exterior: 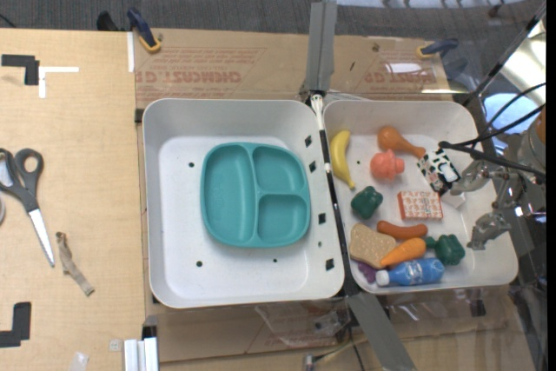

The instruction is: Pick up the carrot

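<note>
The carrot (404, 253) is orange and lies tilted near the front of the right bin (486, 278). It rests between a slice of bread (372, 245) and a green toy (449, 249), with a blue bottle (415, 273) just in front of it. My gripper (482, 205) hangs over the bin's right side, to the right of the carrot and a little behind it. Its two silver fingers (486, 230) are spread apart with nothing between them.
The right bin also holds a banana (340, 157), a drumstick (397, 140), a peach-coloured fruit (387, 166), a cow-patterned toy (438, 170), a green pepper (366, 202), a pink box (420, 205) and a sausage (402, 230). A teal divided plate (256, 195) lies in the left bin. Scissors (28, 191) lie on the bench.
</note>
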You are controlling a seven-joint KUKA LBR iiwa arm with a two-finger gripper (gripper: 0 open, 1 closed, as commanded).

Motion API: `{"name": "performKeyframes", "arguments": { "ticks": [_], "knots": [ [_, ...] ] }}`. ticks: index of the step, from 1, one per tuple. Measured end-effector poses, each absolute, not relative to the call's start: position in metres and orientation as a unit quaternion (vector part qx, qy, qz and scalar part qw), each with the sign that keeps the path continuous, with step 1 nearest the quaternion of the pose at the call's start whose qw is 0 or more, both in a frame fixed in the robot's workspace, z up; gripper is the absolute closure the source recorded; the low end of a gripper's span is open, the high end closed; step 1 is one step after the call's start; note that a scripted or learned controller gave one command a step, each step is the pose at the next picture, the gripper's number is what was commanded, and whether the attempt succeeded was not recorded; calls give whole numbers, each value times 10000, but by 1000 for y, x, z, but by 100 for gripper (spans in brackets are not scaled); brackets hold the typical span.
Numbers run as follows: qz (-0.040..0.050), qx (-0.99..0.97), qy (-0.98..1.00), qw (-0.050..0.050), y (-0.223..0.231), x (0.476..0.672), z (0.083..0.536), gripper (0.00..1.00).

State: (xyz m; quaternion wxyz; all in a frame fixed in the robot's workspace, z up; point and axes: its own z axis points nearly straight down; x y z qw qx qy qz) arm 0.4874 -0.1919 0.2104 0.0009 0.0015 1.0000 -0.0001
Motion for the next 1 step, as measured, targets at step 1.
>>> {"name": "performKeyframes", "arguments": {
  "ticks": [1],
  "knots": [
    [-9, 237, 9997, 96, -128, 484, 109, 0]
  ]
}}
